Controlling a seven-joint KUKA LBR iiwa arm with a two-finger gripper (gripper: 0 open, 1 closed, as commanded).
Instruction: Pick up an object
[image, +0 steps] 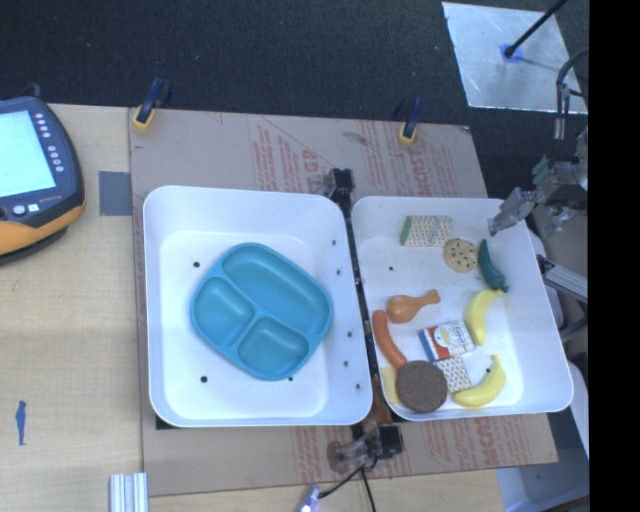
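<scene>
Right bin (553, 330) of toy foods; blue tray (261, 311) left.

Setting: robotics laboratory test station. Evidence: wooden worktop (70, 330) covered by a cardboard sheet (290, 150) fixed at its far edge with two clamps (148, 104); two shallow white bins (160, 300) set side by side on the sheet, joined by black clips (341, 183); handheld control pendant (30, 170) with lit screen at the left; dark floor beyond, with a taped pale sheet (505, 55). Bin contents: blue divided tray (261, 311) and toy food items (470, 320), not real groceries.
</scene>
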